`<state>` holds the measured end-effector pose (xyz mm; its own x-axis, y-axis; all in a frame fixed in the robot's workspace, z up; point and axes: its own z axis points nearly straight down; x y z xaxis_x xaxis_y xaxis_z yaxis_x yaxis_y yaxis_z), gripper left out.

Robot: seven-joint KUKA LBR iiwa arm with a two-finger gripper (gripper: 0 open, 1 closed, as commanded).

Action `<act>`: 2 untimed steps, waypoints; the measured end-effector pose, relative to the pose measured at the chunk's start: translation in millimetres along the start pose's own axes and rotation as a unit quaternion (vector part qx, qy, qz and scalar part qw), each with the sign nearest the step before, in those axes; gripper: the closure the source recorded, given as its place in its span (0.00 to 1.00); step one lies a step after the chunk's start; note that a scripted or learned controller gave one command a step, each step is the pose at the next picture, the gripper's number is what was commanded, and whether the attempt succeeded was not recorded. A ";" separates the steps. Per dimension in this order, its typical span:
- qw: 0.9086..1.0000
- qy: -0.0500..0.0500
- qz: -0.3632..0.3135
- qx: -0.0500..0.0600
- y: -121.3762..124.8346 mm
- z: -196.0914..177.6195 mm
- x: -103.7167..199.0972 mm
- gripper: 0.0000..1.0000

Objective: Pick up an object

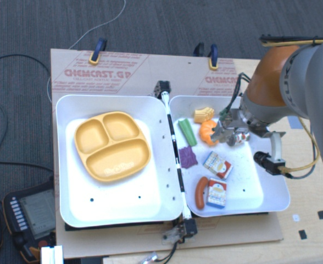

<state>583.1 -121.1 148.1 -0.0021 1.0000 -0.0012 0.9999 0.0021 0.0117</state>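
While the arm is reaching in from the right, the gripper [221,135] is sitting low in the right bin [271,199], its fingers touching the orange fruit [207,131] near the bin's upper left; whether they are closing on it or gaping, I cannot tell; the fruit is lying between a green piece [187,131] and the wrist; the board [98,74] behind is reading "CHEMCAST GP" in red.
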 end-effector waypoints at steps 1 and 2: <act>1.000 0.000 0.000 0.005 79.1 -36.1 62.3 1.00; 1.000 0.000 0.000 0.006 78.6 -35.7 61.3 0.00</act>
<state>661.2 -59.6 184.6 -0.0012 1.0000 -0.0021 1.0000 0.0012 0.0004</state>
